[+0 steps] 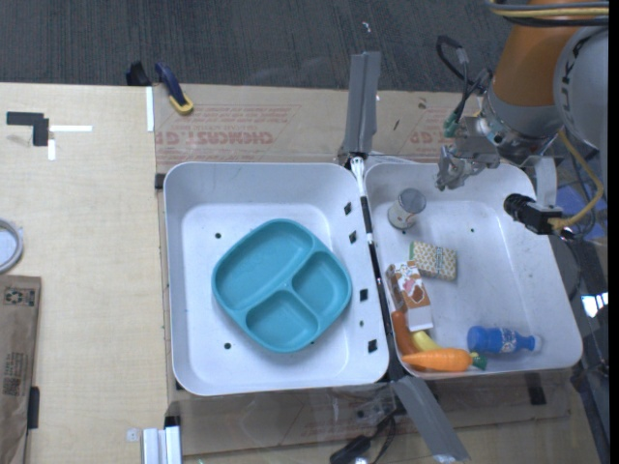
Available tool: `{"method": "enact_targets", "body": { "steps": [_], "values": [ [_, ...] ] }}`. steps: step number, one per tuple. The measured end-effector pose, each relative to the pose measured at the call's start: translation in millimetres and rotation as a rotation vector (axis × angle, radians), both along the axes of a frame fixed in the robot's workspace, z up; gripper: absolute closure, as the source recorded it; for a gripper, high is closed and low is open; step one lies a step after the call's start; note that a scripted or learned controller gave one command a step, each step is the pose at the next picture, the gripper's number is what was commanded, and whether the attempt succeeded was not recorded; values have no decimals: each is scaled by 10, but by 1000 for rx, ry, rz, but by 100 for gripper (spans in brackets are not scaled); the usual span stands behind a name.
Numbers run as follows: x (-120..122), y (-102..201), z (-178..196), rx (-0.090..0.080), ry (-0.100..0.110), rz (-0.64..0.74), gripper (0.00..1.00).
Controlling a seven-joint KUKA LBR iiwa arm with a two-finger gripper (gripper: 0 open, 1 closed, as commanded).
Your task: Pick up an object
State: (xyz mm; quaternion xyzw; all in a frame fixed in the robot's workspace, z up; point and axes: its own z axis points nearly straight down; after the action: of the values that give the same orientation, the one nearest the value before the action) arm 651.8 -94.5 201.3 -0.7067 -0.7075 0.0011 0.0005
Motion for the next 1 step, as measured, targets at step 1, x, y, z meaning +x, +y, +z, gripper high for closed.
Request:
{"method": "enact_targets", "body": {
  "steps": [1],
  "values": [
    [-865, -408, 57, 0, 0, -110, 0]
  ]
}}
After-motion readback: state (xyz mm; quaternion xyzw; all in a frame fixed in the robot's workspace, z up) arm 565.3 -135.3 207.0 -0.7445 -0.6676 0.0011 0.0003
